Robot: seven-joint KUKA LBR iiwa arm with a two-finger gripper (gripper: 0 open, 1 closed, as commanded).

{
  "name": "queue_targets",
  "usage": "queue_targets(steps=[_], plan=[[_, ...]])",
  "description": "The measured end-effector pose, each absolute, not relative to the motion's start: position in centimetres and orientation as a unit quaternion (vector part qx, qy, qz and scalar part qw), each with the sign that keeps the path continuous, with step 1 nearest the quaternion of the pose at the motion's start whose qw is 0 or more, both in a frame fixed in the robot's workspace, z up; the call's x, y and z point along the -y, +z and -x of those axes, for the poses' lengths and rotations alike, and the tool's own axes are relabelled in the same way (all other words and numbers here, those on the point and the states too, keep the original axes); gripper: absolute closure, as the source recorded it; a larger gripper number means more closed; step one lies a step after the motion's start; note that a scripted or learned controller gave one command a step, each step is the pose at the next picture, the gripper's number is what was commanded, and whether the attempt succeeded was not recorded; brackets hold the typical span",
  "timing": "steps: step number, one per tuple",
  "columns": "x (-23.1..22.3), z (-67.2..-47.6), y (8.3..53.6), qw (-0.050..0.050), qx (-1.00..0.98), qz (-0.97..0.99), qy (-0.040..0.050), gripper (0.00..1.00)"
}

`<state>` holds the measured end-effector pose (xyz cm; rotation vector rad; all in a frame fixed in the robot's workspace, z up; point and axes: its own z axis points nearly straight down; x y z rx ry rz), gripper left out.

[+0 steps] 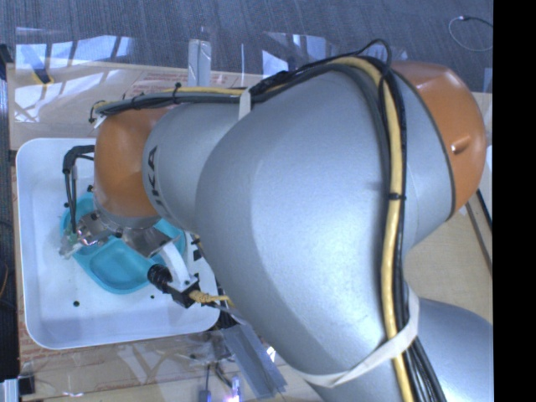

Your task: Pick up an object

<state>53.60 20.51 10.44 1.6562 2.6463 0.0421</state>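
Arm (335, 224): right up against the lens, the grey KUKA body swamps the frame from 3 o'clock through the centre, with a yellow cable (394, 191) running down its side and black cabling beside it.
Orange band (452, 132): sits at about 2 o'clock on the big joint; a second orange section (126, 166) shows at 9 o'clock, just above the wrist.
Wrist: reaches down into the left bin (38, 308), at roughly 8 o'clock from frame centre.
Gripper (79, 237): low over the bin floor, at the left tip of the wrist hardware, right on the edge of the blue object; its opening is hidden from this angle, so I cannot tell whether it is wide or narrow, or whether anything sits between its fingers.
Blue object (117, 270): a light-blue, dish-like piece lying on the white floor of the left bin, at 8 o'clock, partly under the wrist; its lower rounded end pokes clear toward 6 o'clock.
Bin floor: small dark specks around the blue object, toward 7 o'clock.
Bench (50, 103): wooden surface along the far edge of the bin, at 10 to 11 o'clock, with clear plastic sheeting (67, 53) catching the light.
Floor (251, 7): grey carpet at 12 o'clock, farthest back.
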Motion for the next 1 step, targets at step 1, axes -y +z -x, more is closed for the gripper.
queue_targets(steps=[1], plan=[[-22.35,-52.71,10.82,-0.004,-0.854,-0.521,0.0172,1.0]])
